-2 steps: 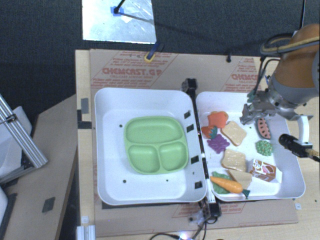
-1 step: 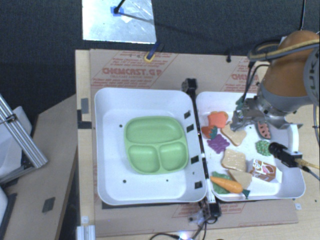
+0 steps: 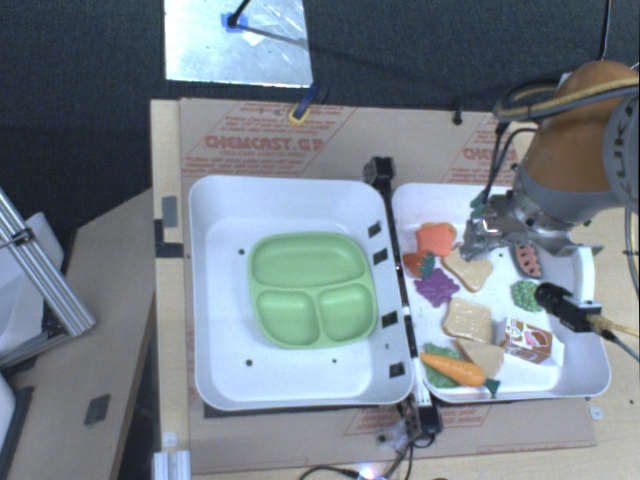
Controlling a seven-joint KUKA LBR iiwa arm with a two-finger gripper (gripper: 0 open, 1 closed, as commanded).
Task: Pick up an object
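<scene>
Inspector A: Where does the gripper [image 3: 480, 236] stand?

Inspector B: Low over the far part of the right bin [image 3: 590, 373], reaching in from the right. It hangs just above a pale slice of toy bread [image 3: 470, 271], next to an orange piece [image 3: 436, 238]. Whether the claw is spread or pressed together, I cannot tell; the wrist hides the tips.

Inspector A: Anything between them?

Inspector B: Nothing I can confirm. The toy food appears to lie loose on the bin floor: purple grapes [image 3: 436, 288], a carrot [image 3: 455, 369] at the near edge, a small carton [image 3: 527, 341] to the right.

Inspector A: Why is it so crowded?

Inspector B: Likely so a programmed descent meets something wherever it lands. The left bin [image 3: 215, 268] holds a green divided tray [image 3: 308, 288], well apart from the arm.

Inspector A: Verdict?

Inspector B: Approach stage; no pick established.
</scene>
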